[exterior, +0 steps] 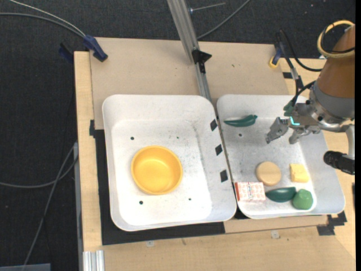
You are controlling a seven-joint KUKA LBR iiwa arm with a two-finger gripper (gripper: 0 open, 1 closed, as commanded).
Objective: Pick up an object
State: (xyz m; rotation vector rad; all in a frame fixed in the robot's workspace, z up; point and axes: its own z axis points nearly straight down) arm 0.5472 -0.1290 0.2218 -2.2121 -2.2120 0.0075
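From my remote view, the arm (337, 66) came in from the right edge of the surface (141, 66), grey with the orange band above the wrist. The jaws (285, 133) hung over the right bin (333, 205), near its back right part, fingers (275, 132) spread apart with nothing between them.

Right bin contents: a dark green pepper-like piece (241, 119) lay near the back left corner, well apart from the rest. The other items clustered toward the front edge. A tan round disc (269, 173) sat mid-bin, a yellow block (299, 173) just beside it toward the right edge. In front of those, a small red-and-white box (249, 191) sat at the front left corner, a second dark green piece (280, 194) just beside it, and a light green lump (303, 200) touching or nearly touching that piece; I couldn't tell which.

Jaws were above bare bin floor, between the back pepper piece and the yellow block, touching none of them.

Left bin (118, 117) held a yellow bowl (157, 169), upright, left of centre toward the front edge.
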